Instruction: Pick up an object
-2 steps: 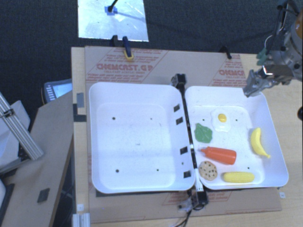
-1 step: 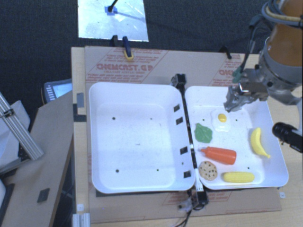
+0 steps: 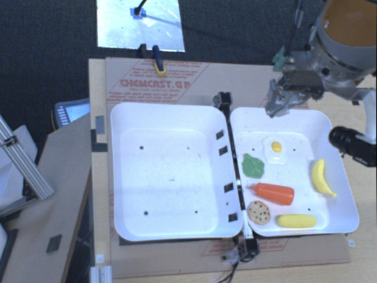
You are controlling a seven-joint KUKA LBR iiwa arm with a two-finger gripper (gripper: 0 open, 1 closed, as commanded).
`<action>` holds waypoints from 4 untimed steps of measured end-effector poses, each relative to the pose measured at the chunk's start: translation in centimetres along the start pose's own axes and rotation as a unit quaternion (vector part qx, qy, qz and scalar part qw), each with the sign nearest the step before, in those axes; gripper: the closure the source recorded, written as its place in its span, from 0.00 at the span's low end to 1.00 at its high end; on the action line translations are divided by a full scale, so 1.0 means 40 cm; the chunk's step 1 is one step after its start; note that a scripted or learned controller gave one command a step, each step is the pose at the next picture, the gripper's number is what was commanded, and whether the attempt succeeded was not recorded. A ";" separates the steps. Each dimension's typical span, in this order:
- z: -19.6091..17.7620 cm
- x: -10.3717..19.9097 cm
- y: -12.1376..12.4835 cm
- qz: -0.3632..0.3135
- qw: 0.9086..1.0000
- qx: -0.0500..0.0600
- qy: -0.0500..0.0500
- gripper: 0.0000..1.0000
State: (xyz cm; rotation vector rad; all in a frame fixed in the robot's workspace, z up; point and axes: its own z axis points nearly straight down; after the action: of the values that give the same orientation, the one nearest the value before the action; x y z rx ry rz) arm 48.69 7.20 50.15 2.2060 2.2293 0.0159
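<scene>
White right bin (image 3: 339, 158) holds an egg (image 3: 275, 148), leaf (image 3: 253, 166), carrot (image 3: 274, 193), cookie (image 3: 258, 212), corn (image 3: 296, 220) and banana (image 3: 322, 177). Gripper (image 3: 277, 108) hangs over the bin's far edge, above the egg, holding nothing; whether its jaws are open, I cannot tell.

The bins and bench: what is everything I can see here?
Bins: two, white, side by side on the bench.
Egg: one, white and yellow, right bin, far part.
Leaf: one, green, right bin, near the divider.
Carrot: one, orange, right bin, middle.
Cookie: one, tan, right bin, near corner.
Corn: one, yellow, right bin, near edge.
Banana: one, yellow, right bin, right side.
Arm: one, grey with an orange band, upper right.
Tool: one, grey, above the right bin's far rim.
</scene>
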 end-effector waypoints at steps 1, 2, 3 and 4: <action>-0.088 0.153 0.001 0.000 1.000 0.003 0.000 1.00; 0.246 0.145 -0.004 0.005 1.000 0.010 -0.003 1.00; 0.124 0.199 0.000 0.002 1.000 0.003 -0.001 1.00; -0.096 0.277 0.003 0.002 1.000 0.000 0.001 1.00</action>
State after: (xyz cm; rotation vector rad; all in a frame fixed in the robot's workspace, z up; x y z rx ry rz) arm 48.65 18.27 54.04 2.2102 2.2266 0.0181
